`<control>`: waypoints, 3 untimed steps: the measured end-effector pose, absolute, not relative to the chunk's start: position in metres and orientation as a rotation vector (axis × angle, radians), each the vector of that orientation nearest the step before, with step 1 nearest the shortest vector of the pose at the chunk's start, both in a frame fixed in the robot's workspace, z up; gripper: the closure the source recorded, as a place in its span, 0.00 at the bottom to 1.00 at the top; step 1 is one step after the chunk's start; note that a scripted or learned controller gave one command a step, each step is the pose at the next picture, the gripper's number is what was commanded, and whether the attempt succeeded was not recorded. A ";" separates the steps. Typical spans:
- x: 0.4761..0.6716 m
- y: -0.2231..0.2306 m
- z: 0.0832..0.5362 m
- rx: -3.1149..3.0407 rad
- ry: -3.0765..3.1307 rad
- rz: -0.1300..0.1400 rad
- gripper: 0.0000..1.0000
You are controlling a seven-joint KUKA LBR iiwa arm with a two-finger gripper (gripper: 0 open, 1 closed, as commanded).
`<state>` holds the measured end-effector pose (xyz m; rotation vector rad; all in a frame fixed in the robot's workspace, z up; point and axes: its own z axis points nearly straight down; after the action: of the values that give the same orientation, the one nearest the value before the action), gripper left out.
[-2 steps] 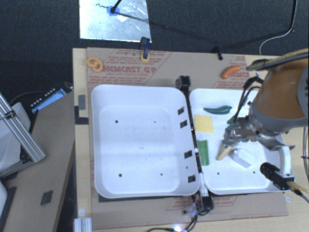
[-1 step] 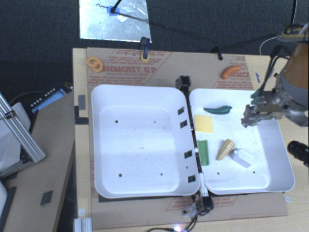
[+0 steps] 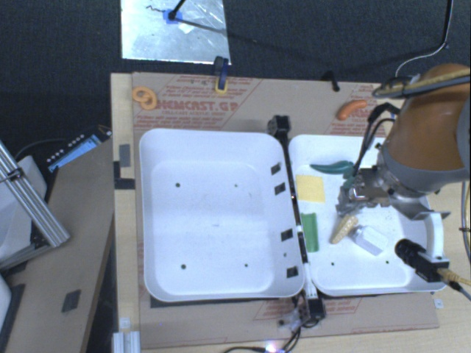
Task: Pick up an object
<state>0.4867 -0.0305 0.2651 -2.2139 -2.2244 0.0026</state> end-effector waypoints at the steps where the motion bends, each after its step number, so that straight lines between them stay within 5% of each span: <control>1: 0.488 -0.004 0.413 -2.222 -2.237 -0.022 1.00; 3: 0.617 -0.074 0.451 -2.228 -2.228 -0.006 1.00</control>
<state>0.6165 -0.0742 0.4515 -2.2278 -2.2278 -0.0061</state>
